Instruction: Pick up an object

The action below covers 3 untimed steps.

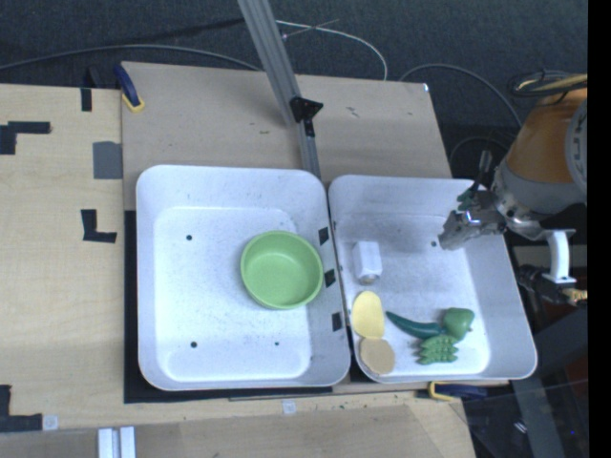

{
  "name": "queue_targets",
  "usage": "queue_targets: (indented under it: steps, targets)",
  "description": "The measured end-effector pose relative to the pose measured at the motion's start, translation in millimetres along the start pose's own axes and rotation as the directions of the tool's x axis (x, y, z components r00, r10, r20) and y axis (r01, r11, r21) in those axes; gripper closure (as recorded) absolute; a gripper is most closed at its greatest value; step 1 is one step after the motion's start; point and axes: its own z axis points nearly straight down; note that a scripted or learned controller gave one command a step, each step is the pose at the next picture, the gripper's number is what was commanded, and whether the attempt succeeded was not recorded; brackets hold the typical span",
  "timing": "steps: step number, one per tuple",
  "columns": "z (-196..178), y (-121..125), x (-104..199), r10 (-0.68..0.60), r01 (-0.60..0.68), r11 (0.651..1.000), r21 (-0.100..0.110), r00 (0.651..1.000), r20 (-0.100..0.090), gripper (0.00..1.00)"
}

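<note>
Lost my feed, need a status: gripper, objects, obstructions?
Gripper at right bin's right edge, holding nothing visible. Toys clustered at bin's near end; small white block apart. Green bowl in left bin. Nothing obstructing.

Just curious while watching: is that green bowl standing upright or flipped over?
Upright: the green bowl in the left bin shows its open hollow and rim facing up.

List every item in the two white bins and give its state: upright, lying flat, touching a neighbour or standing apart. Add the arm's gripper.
Green bowl: upright, alone in the left bin.
White block: lying flat, apart, in the right bin.
Yellow piece: flat, touching the tan disc.
Tan disc: flat.
Dark green pepper: lying on its side.
Green leafy toy: flat, beside the pepper.
Gripper: above the right bin, holding nothing.
</note>
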Motion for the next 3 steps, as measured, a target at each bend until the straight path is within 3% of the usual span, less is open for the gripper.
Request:
queue_targets:
  steps: [1,2,3]
  targets:
    - [-46.5,-5.1,-5.2,0.001,-0.001,1.0,0.001,1.0,0.0,1.0]
    - [-60.5,-4.8,-4.7,0.0,0.0,1.0,0.005,1.0,-0.002,1.0]
    - [-71.1,-7.3,48.5,-0.005,0.005,1.0,0.004,1.0,-0.003,1.0]
